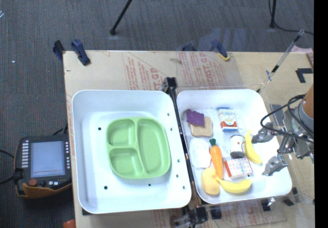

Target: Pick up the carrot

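Carrot (pixel 217 159) lies lengthwise in the right bin (pixel 256 96), hemmed by a white egg (pixel 200 153), milk can (pixel 237 145) and bananas (pixel 234 185). My hand (pixel 272 151) hovers open at the bin's right edge. Risk: fingers snag neighbours, or slip.

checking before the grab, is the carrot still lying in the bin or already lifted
Lying in the bin. The carrot rests flat in the right bin among other toy food, green top pointing away, while the gripper is off to its right, apart from it.

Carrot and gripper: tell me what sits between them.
In the camera view, a small red-and-white carton lies between the carrot and the gripper, with a can and a banana just above that line.
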Controlling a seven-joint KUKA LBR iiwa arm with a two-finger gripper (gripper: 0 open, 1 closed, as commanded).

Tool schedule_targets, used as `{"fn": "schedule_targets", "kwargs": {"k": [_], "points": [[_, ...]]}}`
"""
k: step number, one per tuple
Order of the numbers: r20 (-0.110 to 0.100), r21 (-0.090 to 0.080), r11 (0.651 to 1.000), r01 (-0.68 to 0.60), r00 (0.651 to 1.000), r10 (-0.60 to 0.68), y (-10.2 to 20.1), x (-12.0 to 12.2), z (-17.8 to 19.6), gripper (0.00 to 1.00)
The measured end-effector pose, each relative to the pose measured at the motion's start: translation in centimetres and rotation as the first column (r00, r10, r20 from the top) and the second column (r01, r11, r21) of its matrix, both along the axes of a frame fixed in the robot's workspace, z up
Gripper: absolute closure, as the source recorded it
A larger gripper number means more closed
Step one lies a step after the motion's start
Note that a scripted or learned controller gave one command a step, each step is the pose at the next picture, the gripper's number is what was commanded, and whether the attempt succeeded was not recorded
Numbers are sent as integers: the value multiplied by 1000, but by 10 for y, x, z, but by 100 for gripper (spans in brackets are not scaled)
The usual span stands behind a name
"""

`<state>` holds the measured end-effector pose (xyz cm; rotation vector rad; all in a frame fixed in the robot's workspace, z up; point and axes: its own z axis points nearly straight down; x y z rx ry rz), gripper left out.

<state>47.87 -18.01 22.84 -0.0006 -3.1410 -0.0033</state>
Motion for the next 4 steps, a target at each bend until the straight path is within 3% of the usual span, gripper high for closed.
{"fn": "schedule_targets", "kwargs": {"k": [1,2,3,4], "points": [[-4,-1,947,322,947,-322,62,-3,-142,0],[1,1,797,604,797,-604,141,-1,-40,0],[0,-5,428,904,428,-904,143,42,-42,0],[1,-5,123,992,123,-992,85,70,-141,0]]}}
